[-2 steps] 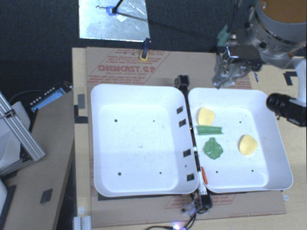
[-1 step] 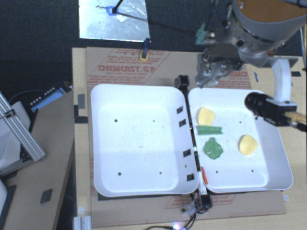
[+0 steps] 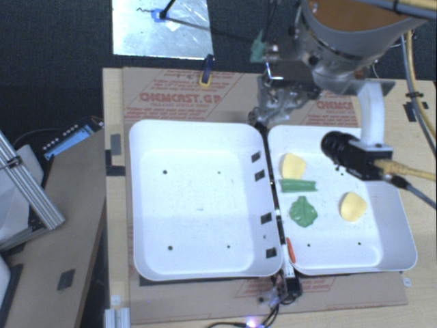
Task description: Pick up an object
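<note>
Both white bins, the left bin (image 3: pixel 198 197) and the right bin (image 3: pixel 382 251), look like smooth moulded plastic with a soft sheen, brightest along the rims. Under them lies a cardboard sheet (image 3: pixel 177 98) — matt brown with red print. A square of metal plate (image 3: pixel 162 19) at the top is shiny and streaked with glare. The floor (image 3: pixel 48 53) around it is dark, rough and carpet-like. In the right bin, two yellow pieces (image 3: pixel 293 165) (image 3: pixel 353 207) look matt and smooth; the green stick (image 3: pixel 298 184) and green leaf shape (image 3: pixel 303 212) look like dull plastic. The arm's wrist (image 3: pixel 341 60) is grey metal with a satin finish, its orange band (image 3: pixel 348 9) smooth and slightly glossy. The black cylinder (image 3: pixel 351 154) is matt.
</note>
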Controlling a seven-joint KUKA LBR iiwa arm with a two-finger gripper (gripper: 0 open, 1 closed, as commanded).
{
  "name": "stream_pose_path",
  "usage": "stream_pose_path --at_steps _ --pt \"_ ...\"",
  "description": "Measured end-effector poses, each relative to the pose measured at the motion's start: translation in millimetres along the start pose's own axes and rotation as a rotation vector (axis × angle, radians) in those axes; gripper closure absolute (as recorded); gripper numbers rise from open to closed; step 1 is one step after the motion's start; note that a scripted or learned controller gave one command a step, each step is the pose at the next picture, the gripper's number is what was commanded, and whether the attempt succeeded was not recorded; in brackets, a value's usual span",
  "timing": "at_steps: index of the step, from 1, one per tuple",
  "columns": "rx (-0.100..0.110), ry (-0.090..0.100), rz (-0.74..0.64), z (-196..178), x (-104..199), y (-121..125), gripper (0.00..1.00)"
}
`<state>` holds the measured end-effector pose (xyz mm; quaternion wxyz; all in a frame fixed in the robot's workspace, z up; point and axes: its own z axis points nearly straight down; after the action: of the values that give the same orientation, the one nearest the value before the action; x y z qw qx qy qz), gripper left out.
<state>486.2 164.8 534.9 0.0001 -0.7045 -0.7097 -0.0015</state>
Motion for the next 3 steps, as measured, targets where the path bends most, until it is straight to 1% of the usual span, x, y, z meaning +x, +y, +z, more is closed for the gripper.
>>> stream_pose_path --at_steps 2,3 --pt "0.0 0.0 0.001 0.1 53.5 0.5 1.0" --pt "0.001 -0.001 0.006 0.1 44.5 0.5 1.0"
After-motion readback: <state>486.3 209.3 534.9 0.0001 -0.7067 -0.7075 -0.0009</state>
